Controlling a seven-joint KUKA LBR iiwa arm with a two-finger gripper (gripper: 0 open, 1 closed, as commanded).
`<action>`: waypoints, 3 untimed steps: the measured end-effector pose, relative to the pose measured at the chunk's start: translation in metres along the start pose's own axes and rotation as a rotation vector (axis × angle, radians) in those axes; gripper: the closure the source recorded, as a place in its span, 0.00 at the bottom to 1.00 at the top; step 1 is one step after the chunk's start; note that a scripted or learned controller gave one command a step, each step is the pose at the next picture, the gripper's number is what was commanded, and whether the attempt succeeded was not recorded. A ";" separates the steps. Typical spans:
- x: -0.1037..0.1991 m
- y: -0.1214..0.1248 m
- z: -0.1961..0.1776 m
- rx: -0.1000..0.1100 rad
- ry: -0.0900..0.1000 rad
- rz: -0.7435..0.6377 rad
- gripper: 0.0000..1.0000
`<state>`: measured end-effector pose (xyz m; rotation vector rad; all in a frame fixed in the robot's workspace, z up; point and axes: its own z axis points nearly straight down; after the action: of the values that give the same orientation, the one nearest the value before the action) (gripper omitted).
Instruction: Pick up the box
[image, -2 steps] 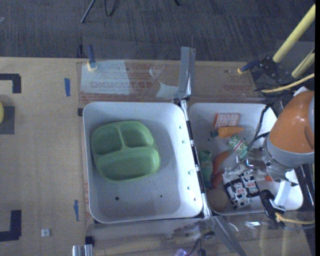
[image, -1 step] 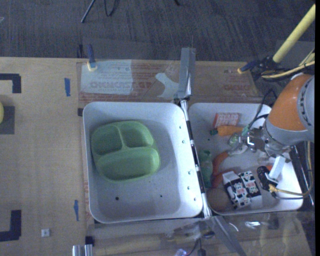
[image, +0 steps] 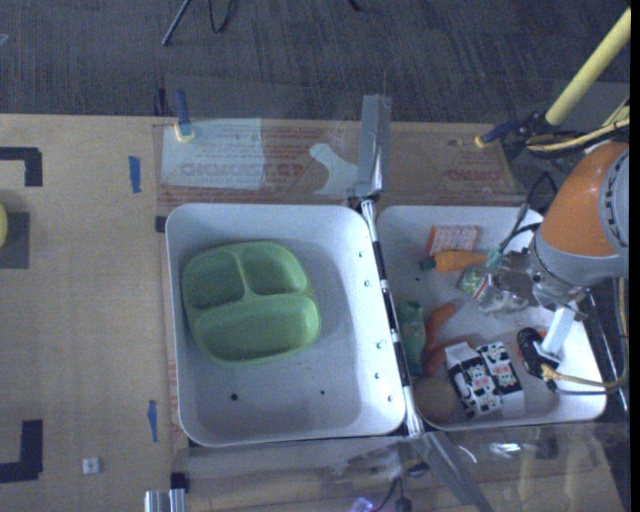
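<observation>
Surface (image: 80, 330): light wood-toned, carrying two shallow white bins side by side, with blue tape strips and black corner marks toward its left.

Left bin (image: 345, 390): white, rounded corners. Holds one green divided plate (image: 250, 300) with three compartments, lying toward the bin's far-left part.

Right bin (image: 405, 235): white, touching the left bin along a shared edge. Contents as follows.
- Box (image: 452, 239): small, flat, orange-red and white, lying at the far side of the right bin, just left of the arm's wrist and apart from it.
- Carrot-like orange item (image: 460, 261): lying just near of the box.
- Small green-and-white item (image: 471, 279): just beside the orange item, at the wrist's left edge.
- Green item (image: 410, 330): lying along the bin's left wall.
- Red-orange elongated item (image: 438, 325): slanted, just right of the green item.
- Two black-and-white patterned cartons (image: 482, 376): side by side at the near part of the bin.
- Tan rounded item (image: 432, 398): at the near-left corner, touching the left carton.

Arm (image: 590, 215): grey with an orange band, reaching in from the right over the right bin.

End effector (image: 510, 290): low over the bin's middle-right, between the box and the cartons; whether it is spread or pressed together cannot be told. Nothing is visibly pinched in it.
</observation>
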<state>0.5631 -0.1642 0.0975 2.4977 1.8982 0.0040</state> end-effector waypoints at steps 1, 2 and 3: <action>0.000 0.000 0.000 0.000 0.000 0.000 0.00; 0.000 0.001 -0.010 -0.002 0.000 0.000 1.00; 0.000 0.000 -0.010 -0.001 0.000 0.000 0.00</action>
<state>0.5635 -0.1643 0.1073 2.4964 1.8979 0.0045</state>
